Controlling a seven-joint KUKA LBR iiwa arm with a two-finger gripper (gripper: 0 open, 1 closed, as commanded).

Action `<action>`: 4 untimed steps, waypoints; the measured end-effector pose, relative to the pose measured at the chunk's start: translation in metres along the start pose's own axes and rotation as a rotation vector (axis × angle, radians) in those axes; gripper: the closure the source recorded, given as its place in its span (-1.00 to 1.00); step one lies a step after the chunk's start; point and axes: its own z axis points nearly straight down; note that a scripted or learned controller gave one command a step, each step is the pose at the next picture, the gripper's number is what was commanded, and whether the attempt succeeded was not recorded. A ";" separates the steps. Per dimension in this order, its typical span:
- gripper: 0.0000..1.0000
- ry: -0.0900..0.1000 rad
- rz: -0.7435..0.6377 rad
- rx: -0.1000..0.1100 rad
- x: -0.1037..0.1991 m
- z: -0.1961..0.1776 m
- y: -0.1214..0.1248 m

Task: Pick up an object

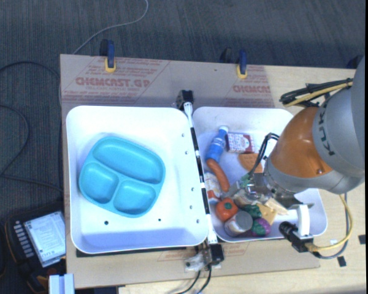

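Pincer (253,192), grip state can't tell, over right bin (316,222) clutter; tomato (226,209) looks light, smooth—grasp across middle.

Even, bright overhead light; soft shadows inside the white bins (135,118); mild glare on plastic; slightly soft focus throughout.

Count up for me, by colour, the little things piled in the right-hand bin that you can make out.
Blue: 1, a bottle
Orange: 2, a hot dog and a tomato-like piece
Maroon: 1, a small packet
Purple: 1, a small piece
Grey: 1, a can
Total: 6; the gripper hides others.
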 end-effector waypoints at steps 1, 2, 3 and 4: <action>1.00 0.003 -0.001 0.000 0.001 -0.010 0.001; -1.00 0.003 -0.001 0.002 0.001 -0.009 0.001; 1.00 0.003 -0.001 0.002 0.001 -0.019 0.001; 1.00 0.011 -0.006 0.015 0.045 -0.133 -0.001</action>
